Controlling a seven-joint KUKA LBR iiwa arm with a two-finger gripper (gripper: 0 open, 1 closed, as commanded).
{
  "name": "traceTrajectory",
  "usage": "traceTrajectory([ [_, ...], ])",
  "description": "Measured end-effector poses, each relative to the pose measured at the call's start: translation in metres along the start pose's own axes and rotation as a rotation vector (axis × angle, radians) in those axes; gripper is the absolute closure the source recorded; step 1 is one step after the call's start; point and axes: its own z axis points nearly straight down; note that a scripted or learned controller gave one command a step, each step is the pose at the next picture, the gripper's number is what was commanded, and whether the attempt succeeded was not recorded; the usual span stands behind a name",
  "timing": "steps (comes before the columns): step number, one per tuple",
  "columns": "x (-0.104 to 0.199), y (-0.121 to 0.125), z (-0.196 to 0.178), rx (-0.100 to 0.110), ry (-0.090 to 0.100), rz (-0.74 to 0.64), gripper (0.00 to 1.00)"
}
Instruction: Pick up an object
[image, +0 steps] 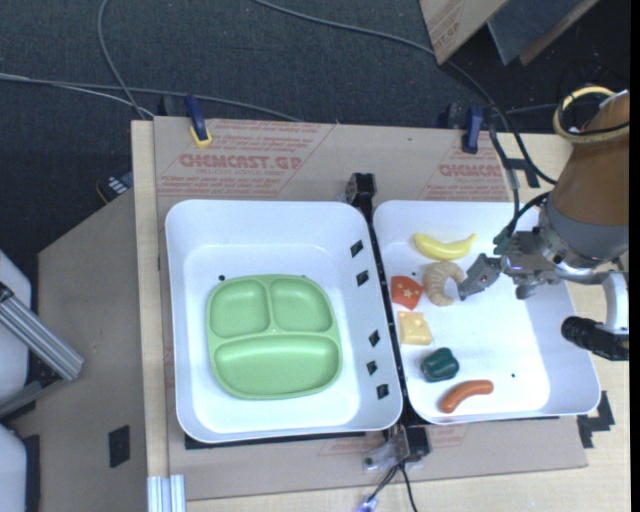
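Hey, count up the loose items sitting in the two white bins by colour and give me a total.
Green: 2, the sectioned plastic plate and dark bell pepper toy
Yellow: 2, the banana toy and cheese wedge toy
Orange or red: 2, the tomato slice toy and sausage toy
Beige: 1, the knobbly lump
Total: 7

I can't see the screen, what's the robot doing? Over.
Tool low in right bin, holding nothing seen. Tan piece beside it. Banana close behind.

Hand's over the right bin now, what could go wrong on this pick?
1. The bun, tomato and banana crowd together by the hand; it may nudge a neighbour or grab two.
2. The cheese lies close to the bin wall, likely awkward to grasp.
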Motion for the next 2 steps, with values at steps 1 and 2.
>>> traceTrajectory([
  [1, 0.0, 0.003, -0.007, -0.014, -0.002, -0.003, 0.0],
  [2, 0.0, 0.001, 0.057, -0.007, -0.001, -0.002, 0.0],
])
